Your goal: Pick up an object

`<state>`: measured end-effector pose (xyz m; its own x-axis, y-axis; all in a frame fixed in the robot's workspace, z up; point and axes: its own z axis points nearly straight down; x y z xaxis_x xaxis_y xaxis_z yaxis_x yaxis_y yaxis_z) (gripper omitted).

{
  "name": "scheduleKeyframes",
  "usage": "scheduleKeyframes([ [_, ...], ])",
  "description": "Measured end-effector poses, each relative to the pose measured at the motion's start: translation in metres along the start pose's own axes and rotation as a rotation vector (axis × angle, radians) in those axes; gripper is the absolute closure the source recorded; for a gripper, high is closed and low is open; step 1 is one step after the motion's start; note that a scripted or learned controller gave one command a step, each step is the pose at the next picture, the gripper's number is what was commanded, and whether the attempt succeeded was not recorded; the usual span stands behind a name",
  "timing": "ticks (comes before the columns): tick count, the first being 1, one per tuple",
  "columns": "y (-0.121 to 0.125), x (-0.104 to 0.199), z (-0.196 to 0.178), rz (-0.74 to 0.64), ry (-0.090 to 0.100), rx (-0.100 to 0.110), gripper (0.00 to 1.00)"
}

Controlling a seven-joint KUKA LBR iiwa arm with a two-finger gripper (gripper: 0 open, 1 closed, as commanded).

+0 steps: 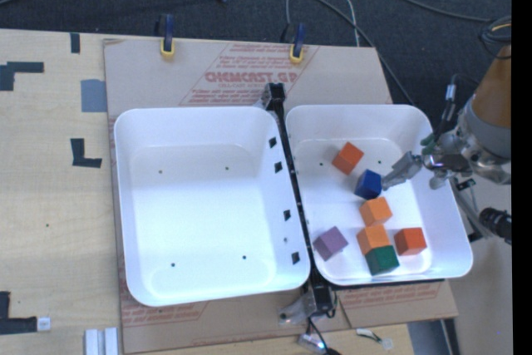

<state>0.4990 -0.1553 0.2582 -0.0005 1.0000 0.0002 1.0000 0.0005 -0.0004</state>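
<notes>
The arm reaches in from the right over the right bin point(432, 129), its orange band just above the wrist, and its end effector point(397, 173) slants down toward the blue cube point(368, 184). The tip lies right beside that cube's upper right corner, seemingly touching it, but whether it is spread or pressed together cannot be told at this size, and no cube is seen pinched in it. All the blocks sit in the right bin: an orange cube point(348, 157) near the middle, the blue one just below it, then a loose cluster of an orange cube point(376, 211), another orange cube point(373, 238), a green cube point(382, 260) and a red-orange cube point(410, 241) toward the near wall, with a purple cube point(331, 243) apart to the left. The slanted approach likely suits the blue cube because it stands fairly free of its neighbours. The left bin point(133, 179) sits alongside on the counter point(50, 204).
</notes>
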Motion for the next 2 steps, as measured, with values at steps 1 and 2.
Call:
scheduleKeyframes([
  [1,0.057,-0.003,0.133,-0.001,0.001,0.008,0.00],
  [2,0.062,0.028,0.168,0.000,-0.002,-0.003,0.00],
])
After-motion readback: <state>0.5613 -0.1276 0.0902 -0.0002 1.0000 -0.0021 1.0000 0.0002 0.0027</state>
